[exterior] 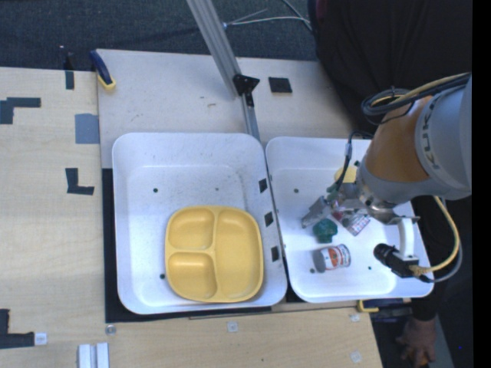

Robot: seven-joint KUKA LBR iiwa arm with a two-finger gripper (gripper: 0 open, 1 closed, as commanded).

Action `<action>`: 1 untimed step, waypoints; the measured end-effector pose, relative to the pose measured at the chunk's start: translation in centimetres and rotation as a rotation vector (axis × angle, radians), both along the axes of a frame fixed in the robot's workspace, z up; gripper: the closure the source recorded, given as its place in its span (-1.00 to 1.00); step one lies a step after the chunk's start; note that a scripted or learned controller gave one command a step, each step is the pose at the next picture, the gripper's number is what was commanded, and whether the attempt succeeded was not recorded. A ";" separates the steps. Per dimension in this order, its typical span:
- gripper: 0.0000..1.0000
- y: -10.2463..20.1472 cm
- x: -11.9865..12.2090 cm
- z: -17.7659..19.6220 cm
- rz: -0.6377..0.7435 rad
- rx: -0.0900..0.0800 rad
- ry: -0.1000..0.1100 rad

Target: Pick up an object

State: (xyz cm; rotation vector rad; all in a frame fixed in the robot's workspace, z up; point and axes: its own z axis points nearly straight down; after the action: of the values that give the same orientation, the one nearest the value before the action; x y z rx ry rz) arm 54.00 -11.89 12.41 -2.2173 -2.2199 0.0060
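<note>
My gripper [337,202] hangs low over the middle of the right bin [299,156], below the orange band of the arm. Right under and beside it lie a small grey object [312,214], a green object [325,230] and a red-and-white packet [357,222]. A small can [331,257] with a red label lies on its side nearer the bin's front. The gripper sits just above the grey and green objects; whether it touches them is hidden by its own body.
The left bin [153,167] holds a yellow divided plate [215,253] at its front. A metal post [219,41] slants up from between the bins. A black cable connector [388,257] hangs at the right bin's front right.
</note>
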 end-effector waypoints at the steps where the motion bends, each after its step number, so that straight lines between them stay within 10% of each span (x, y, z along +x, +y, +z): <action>1: -1.00 0.0 0.1 -3.9 -0.001 -0.002 -0.006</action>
State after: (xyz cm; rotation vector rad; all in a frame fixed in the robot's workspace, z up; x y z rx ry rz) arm 54.05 -11.93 8.46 -2.2227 -2.2233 0.0018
